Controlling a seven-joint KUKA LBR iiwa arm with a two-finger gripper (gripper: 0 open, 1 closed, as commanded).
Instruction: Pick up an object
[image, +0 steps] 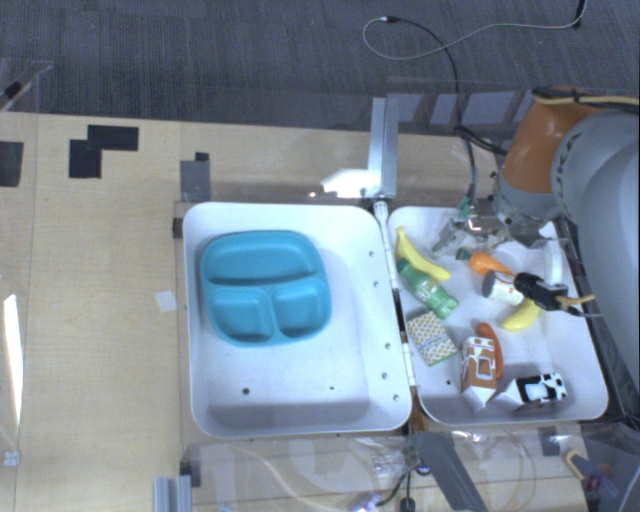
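My gripper (458, 232) hangs low over the back of the right bin (590, 375), below the arm's orange band. Just in front of it lies a small orange carrot-like piece (487, 265). To its left a yellow banana shape (418, 258) lies by the bin's left wall, with a green bottle (429, 290) beside it. Nothing shows as held.
Further forward in the right bin lie a checkered pouch (432, 337), an orange-and-white box (482, 362), a black-and-white object (541, 388) and a second yellow piece (520, 317). The left bin (300, 395) holds a blue divided tray (264, 284).
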